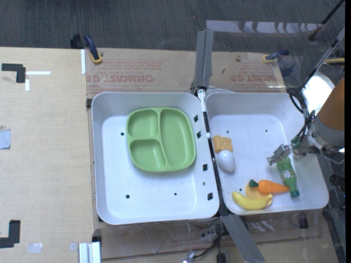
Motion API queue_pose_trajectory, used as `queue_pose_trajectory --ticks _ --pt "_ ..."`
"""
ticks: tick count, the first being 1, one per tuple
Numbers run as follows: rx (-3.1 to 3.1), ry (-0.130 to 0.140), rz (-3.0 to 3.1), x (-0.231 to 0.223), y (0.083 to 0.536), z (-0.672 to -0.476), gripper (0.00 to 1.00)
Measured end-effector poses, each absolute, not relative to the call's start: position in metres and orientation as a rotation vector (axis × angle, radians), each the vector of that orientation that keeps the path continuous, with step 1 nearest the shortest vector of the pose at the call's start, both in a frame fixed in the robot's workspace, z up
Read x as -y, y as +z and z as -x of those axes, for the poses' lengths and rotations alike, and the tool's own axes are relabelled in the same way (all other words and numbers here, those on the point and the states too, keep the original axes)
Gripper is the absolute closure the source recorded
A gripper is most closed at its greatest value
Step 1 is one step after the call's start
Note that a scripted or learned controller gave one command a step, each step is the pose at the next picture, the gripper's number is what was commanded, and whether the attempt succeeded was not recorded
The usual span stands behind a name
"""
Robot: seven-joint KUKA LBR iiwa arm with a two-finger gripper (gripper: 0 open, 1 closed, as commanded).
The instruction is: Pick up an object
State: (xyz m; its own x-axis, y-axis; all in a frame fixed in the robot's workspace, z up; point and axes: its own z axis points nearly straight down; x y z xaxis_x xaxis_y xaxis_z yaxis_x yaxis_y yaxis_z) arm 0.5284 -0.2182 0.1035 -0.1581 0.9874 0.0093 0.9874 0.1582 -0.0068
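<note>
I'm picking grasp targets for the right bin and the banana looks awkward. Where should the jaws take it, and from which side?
Probably at the middle of the banana, coming straight down from above. It lies flat near the front wall of the right bin, curved with its ends turned up-frame, so the jaws would best close across its narrow width. The carrot lies close by its right end, so the midsection looks safer.

This looks like a robotics lab: two white bins [109,163] sit on a plywood table [38,147] lined with cardboard [140,73] held by clamps [90,48], over grey carpet [137,10], with cables [332,10] and black corner markers [15,71].
</note>
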Motion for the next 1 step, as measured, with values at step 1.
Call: queue_pose_trajectory --ticks 1 --pt "2.454 0.001 1.959 0.2226 0.1792 -0.4958 0.00"
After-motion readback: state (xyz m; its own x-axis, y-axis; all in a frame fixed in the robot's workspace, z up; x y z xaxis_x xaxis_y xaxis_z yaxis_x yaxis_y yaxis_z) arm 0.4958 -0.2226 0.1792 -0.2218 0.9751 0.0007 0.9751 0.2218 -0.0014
